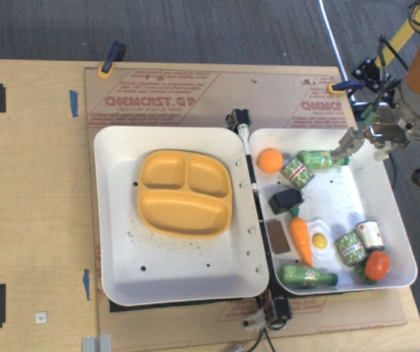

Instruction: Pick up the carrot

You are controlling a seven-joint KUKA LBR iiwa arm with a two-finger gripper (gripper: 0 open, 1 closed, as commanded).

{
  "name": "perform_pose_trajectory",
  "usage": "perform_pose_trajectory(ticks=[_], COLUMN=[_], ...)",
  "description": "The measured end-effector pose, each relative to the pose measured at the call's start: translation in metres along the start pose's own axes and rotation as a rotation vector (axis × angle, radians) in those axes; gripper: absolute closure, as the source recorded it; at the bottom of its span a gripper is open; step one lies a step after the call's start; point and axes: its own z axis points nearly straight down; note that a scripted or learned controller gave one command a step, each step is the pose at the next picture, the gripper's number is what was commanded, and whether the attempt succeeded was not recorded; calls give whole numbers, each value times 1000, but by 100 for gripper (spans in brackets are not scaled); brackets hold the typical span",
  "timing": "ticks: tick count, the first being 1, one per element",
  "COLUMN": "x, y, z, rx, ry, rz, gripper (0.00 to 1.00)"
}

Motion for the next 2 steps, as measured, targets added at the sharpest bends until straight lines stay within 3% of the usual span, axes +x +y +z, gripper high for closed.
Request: perform_pose_trajectory(ticks=[1,2], x=[32,35], y=[-21,-50], z=[141,157], rx=[-19,-2], ry=[-1,0], rz=[-64,-77], gripper=[0,0])
